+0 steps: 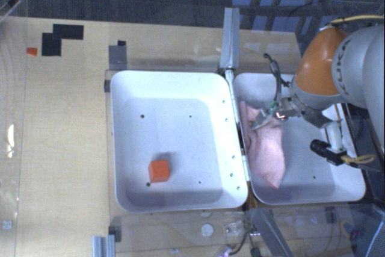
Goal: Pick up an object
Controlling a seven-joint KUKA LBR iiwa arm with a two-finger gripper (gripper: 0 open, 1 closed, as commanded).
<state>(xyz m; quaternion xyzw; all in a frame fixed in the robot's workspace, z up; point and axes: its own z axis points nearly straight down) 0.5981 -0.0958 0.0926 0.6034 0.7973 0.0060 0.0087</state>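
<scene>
We see the grey arm's two-finger gripper (pixel 267 119) low in the right white bin (pixel 337 189), touching the top of a soft pale pink cloth (pixel 266 150) along that bin's left wall; a small orange cube (pixel 159 171) lies in the left white bin (pixel 138 93).

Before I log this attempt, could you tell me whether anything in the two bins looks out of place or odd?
Nothing looks spilled or damaged. A pink cloth lies crumpled against the left wall of the right bin, beside the divider, with the gripper low over its upper end. An orange cube sits alone in the left bin, slightly askew.
</scene>
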